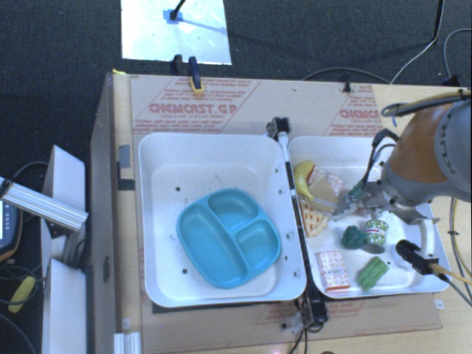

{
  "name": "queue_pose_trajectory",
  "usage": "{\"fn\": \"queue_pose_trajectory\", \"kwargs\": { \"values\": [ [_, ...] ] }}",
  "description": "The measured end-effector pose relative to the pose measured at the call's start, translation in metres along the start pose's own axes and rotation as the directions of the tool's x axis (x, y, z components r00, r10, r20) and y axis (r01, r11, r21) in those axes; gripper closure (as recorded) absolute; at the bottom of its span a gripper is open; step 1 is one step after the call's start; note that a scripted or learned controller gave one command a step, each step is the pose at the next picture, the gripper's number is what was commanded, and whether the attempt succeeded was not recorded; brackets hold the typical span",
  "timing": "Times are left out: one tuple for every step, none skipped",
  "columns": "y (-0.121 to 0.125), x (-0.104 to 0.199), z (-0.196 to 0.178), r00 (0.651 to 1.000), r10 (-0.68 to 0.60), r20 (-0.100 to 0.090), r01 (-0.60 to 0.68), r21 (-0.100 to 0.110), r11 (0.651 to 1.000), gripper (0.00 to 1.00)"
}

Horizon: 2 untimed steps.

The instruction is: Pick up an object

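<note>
Now | two-finger gripper (344, 206) low at right bin centre, opening unclear, grasp unconfirmed | yellow plastic banana (303, 178) just left, waffle-patterned toy (314, 220) beneath | risk: crowded pieces deflect fingers, closing on nothing

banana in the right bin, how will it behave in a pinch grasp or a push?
The banana looks like a smooth toy, so probably stiff, light and somewhat slippery. Its curved shape may pivot rather than slide straight. It lies against the bin wall beside a clear packet, so finger access looks tight.
</note>
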<state>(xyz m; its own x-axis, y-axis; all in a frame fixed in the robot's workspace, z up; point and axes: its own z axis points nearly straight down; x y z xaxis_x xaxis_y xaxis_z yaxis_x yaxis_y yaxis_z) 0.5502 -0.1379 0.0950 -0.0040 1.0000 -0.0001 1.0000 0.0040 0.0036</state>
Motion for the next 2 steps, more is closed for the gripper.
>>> {"fn": "queue_pose_trajectory", "kwargs": {
  "values": [
    [-0.043,0.019,0.011,1.000,0.003,0.000,-0.003,0.003,1.000,0.00],
    [-0.041,0.019,0.000,1.000,0.002,0.000,-0.002,-0.001,1.000,1.00]
  ]
}}
